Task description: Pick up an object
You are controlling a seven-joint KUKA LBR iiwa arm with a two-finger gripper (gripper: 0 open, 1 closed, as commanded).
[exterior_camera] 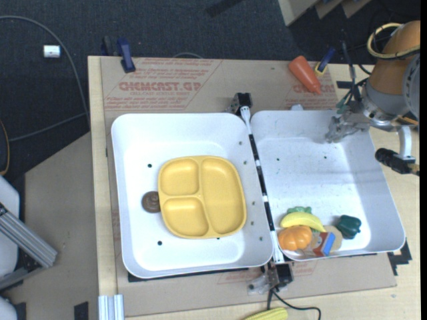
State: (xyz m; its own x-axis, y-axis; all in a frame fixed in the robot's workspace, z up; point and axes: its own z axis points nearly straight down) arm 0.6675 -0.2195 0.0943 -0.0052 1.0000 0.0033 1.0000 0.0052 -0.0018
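My gripper [335, 131] hangs over the far right corner of the right bin [313, 172], with the grey arm [390, 92] reaching in from the right. Nothing shows under it but bare bin floor. A cluster of toy food lies in that bin's near corner: a yellow banana [302, 218], an orange round fruit [295, 238], a red and blue piece [325, 244] and a dark green piece [348, 226]. The gripper is well away from this cluster, toward the far side.
The left bin [133, 145] holds a yellow divided plate [200, 197] with a brown disc [151, 202] half tucked under its left rim. An orange carrot-like toy [305, 75] lies on the bench behind the right bin. A blue clamp [125, 55] stands at the far left.
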